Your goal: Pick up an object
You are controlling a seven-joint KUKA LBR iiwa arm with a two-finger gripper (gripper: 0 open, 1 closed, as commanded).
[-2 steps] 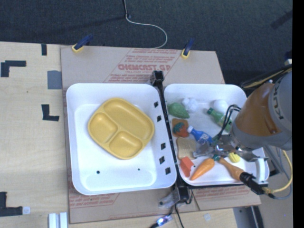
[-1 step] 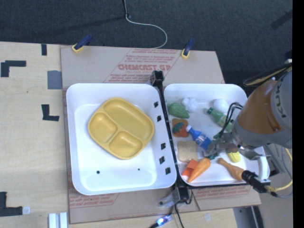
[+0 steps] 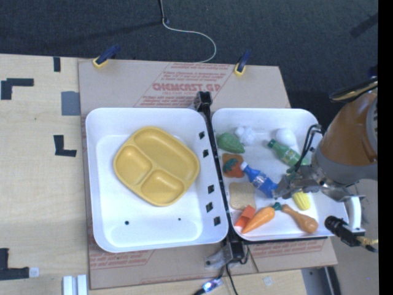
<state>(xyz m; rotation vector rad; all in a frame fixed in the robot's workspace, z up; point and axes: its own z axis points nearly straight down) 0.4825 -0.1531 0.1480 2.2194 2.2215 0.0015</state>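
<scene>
My gripper (image 3: 287, 187) is low in the right bin (image 3: 264, 117), near its right side, under the orange-banded wrist. It hangs between a blue bottle (image 3: 258, 180) on its left and a yellow corn cob (image 3: 301, 200) just below right. A green bottle (image 3: 284, 152) lies just above it. An orange carrot (image 3: 261, 217) and a brown drumstick (image 3: 301, 219) lie along the bin's front. The wrist hides part of the bin's right wall.
The right bin also holds a slice of toast (image 3: 241, 195), a green pepper (image 3: 230, 142), an orange-red piece (image 3: 232, 164) and two white pieces (image 3: 246, 134). The left bin (image 3: 104, 226) holds a yellow divided plate (image 3: 156, 165). A black divider (image 3: 212, 165) separates the bins.
</scene>
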